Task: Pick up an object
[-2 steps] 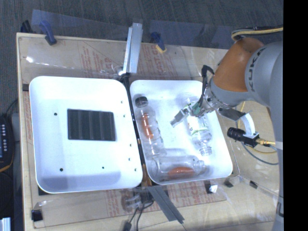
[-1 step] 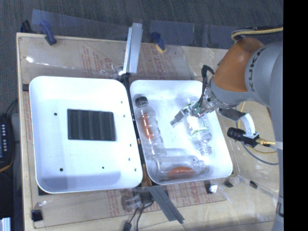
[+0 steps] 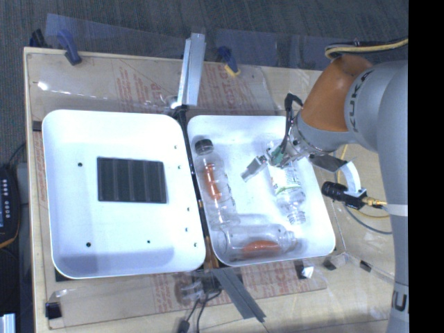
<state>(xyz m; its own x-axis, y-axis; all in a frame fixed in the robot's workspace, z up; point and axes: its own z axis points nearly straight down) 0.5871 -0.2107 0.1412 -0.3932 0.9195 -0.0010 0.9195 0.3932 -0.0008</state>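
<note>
Nearest the lens: grey arm [image 3: 378, 109] with orange band, reaching in from the right over the right-hand bin [image 3: 326, 238]. Carries the pincer [image 3: 267, 159] low above the far half of that bin, just beside the upper end of a clear labelled bottle [image 3: 290, 193]. Cannot tell whether the pincer is released or clenched; nothing seen grasped in it.

Noted outward from the pincer, all lying flat in the right-hand bin: the labelled bottle, closest; a clear bottle with a dark cap [image 3: 211, 179] and orange contents along the left wall; a third clear bottle [image 3: 257, 240] along the near wall, its left end close to the dark-capped one. Further out, on the same bench [image 3: 104, 68]: left bin [image 3: 69, 241], with a dark slatted panel [image 3: 132, 180] in its floor.

Judged as to handling: thin clear plastic, light, smooth and round, so likely to slip, roll or buckle under squeeze. Best taken across the mid-body, at right angles to the long axis, on the labelled part for friction. Labelled bottle judged the easiest target, lying apart from walls and neighbours.
</note>
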